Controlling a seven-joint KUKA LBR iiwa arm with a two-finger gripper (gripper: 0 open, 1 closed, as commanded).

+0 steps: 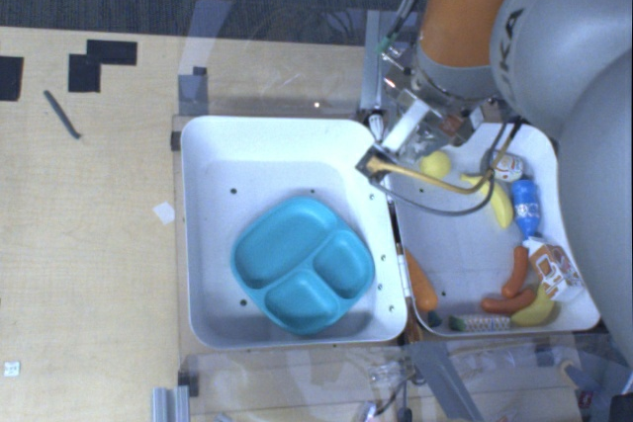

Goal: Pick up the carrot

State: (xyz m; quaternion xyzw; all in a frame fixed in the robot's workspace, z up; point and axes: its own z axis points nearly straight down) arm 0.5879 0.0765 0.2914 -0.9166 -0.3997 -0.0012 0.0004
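The carrot [422, 284] is an orange tapered stick lying along the left wall of the right bin [579, 311], near its front corner. My gripper [447, 126] hangs over the back left part of the right bin, under the orange-banded wrist. It is well behind the carrot and apart from it. A yellow lemon [435, 163] lies just beneath the gripper.
The right bin also holds a banana [501, 204], a blue bottle [525, 206], a red sausage [517, 271], a second reddish piece [504, 303], a yellow item [535, 312] and a wrapped packet [554, 272]. A blue divided plate [303, 264] sits in the left bin [208, 212].
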